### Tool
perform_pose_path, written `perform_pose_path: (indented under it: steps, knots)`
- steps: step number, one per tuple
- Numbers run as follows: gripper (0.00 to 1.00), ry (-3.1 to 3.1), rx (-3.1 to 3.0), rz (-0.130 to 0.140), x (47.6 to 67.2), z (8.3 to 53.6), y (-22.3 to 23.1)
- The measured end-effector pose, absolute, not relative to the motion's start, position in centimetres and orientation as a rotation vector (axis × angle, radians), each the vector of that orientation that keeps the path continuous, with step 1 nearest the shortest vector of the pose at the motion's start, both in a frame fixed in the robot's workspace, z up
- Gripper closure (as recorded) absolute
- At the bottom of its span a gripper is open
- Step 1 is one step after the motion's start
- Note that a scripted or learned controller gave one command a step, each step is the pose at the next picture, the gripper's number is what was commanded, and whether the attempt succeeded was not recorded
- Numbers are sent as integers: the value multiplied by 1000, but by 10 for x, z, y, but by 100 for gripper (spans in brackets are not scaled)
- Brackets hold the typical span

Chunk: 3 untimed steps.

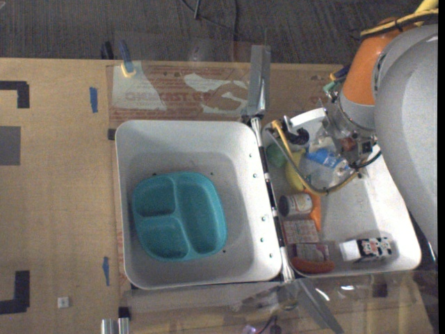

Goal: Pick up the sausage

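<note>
While the arm [410, 110] reached in from the right w/ its orange band up top, the hand [342, 153] sat low over the far part of the right bin [389, 207], in among clutter; couldn't tell from the view how the hand was set or whether it had hold of anything. Two white bins sat side by side on the wooden surface [55, 186]. Left bin [139, 141] held one item: a teal divided plate [179, 215] w/ three compartments, lying toward the bin's near-left part. Right bin held several things. One sausage [312, 264], reddish, lay at the near edge by the near-left corner, well apart from the hand. One small carton [366, 248], white w/ black patches, lay at the near edge toward the right corner. One round can [297, 204] sat near the left wall, mid-bin, w/ one flat printed packet [304, 232] just nearer than it. One yellow banana-like piece [295, 176] and one green item [276, 156] sat toward the far-left corner; blue-and-clear stuff by the hand was too jumbled to count. Blue tape bits: at least three on the surface.
</note>
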<state>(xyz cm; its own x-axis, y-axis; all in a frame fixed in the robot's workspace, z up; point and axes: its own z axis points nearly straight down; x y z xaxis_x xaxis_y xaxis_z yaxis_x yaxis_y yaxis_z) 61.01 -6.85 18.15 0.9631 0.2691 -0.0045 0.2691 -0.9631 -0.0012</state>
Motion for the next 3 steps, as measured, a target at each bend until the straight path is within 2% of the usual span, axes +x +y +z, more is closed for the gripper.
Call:
perform_pose_path:
  steps: [1, 2, 3]
  knots:
    - [0, -492, -3103, 6, 603, 211, -78]
    - [0, -921, -3003, 8, 481, 324, -95]
    - [0, -427, -3116, 4, 482, 388, -103]
